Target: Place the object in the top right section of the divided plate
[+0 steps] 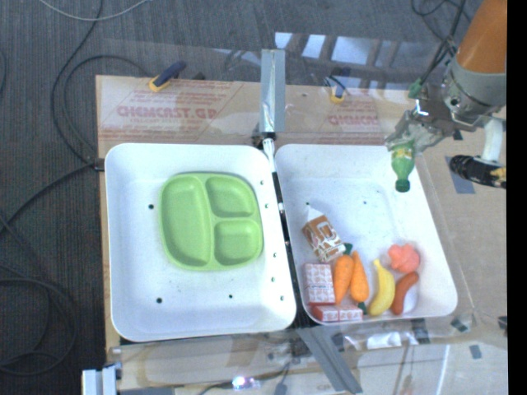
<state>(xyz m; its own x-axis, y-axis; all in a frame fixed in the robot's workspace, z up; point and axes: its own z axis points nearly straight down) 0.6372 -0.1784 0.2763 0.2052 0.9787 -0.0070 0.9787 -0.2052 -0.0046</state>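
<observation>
A small green bottle (402, 165) with a dark cap at its lower end hangs over the far right corner of the right bin (370, 179). My gripper (406, 142) is shut on its upper end, and the bottle points down from between the fingers. The green divided plate (212, 220) lies in the left bin (132, 245), well to the left of the gripper. Its top right section (230, 194) holds nothing.
At the near end of the right bin lie a brown box (323, 237), a red and white packet (319, 284), two carrots (352, 275), a banana (381, 286), a sausage (406, 293) and a pink-orange toy (403, 257). A ridge (280, 220) divides the bins.
</observation>
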